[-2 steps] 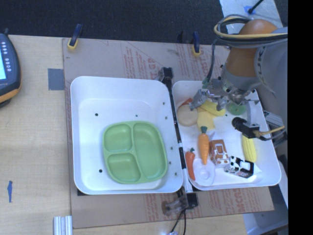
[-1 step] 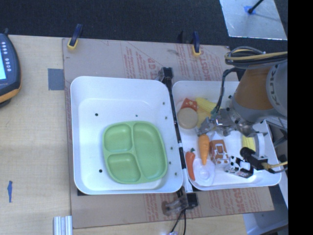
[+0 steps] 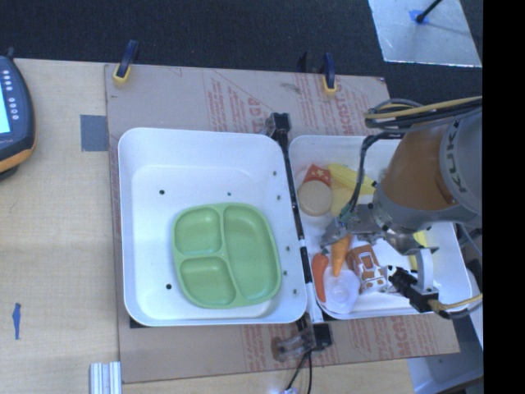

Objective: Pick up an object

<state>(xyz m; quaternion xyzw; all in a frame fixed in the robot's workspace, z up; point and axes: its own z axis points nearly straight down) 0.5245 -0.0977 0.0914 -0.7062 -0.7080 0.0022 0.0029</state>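
Observation:
The right white bin (image 3: pixel 459 261) holds a jumble of small objects. Among them are a tan round disc (image 3: pixel 314 196), a yellow piece (image 3: pixel 345 176), a red piece (image 3: pixel 315 172), an orange carrot (image 3: pixel 338 257), a white cup (image 3: pixel 341 290) and a brown printed packet (image 3: pixel 369 270). My gripper (image 3: pixel 344 230) reaches down into the middle of this bin, just above the carrot's top end and right of the disc. The grey arm with its orange band (image 3: pixel 418 175) covers the bin's right half.
The left white bin (image 3: pixel 139 220) holds a green divided plate (image 3: pixel 225 255). A black divider (image 3: pixel 291 195) runs between the bins. Blue-and-yellow clamps (image 3: pixel 329 76) pin the cardboard sheet at the back. A handheld pendant (image 3: pixel 12 113) lies at the far left.

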